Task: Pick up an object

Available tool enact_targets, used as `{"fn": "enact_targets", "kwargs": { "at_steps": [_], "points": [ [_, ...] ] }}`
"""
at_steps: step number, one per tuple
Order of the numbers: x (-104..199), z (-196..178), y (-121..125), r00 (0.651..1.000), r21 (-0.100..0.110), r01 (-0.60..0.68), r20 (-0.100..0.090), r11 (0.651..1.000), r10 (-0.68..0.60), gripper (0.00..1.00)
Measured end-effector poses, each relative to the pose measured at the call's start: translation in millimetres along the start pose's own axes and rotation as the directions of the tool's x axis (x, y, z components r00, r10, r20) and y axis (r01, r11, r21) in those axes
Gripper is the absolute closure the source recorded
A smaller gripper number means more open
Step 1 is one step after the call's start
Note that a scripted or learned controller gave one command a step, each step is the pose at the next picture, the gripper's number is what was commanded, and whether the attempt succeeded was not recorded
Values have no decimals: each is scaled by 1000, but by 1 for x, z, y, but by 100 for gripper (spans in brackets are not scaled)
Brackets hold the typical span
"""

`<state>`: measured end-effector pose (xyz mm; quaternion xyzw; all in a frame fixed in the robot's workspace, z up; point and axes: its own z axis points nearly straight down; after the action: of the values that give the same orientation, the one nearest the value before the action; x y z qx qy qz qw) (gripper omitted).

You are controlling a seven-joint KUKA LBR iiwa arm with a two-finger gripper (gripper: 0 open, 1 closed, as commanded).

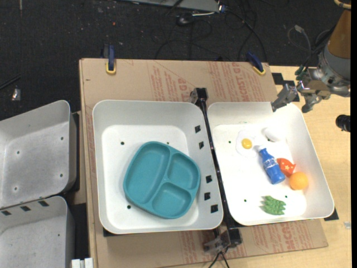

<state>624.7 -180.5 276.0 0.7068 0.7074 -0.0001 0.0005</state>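
R bin (pixel 321 166): 1 blue bottle (pixel 271 165) mid, touching 1 red pc (pixel 285 164); 1 orange ball (pixel 299 181), 1 fried egg (pixel 245 144), 1 green pc (pixel 273 205). L bin (pixel 106 149): 1 teal tray (pixel 162 179). Gripper (pixel 294 100) above R bin's far corner, spread wide, holding nothing.

Grey arm (pixel 334 74), orange band above the wrist, dark two-fingered claw (pixel 294 99)

Bright, even light from above, soft shadows

The two white bins (pixel 252 219) look very bright, almost washed out, and the small toys throw only faint shadows; the dark floor (pixel 50 21) stays dim, and the arm (pixel 340 43) at the right edge is slightly blurred
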Motion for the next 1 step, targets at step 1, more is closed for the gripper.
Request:
{"fn": "enact_targets", "kwargs": {
  "at_steps": [1],
  "points": [
    [9, 59, -1, 1000, 6, 2, -2, 1000, -2, 0]
  ]
}}
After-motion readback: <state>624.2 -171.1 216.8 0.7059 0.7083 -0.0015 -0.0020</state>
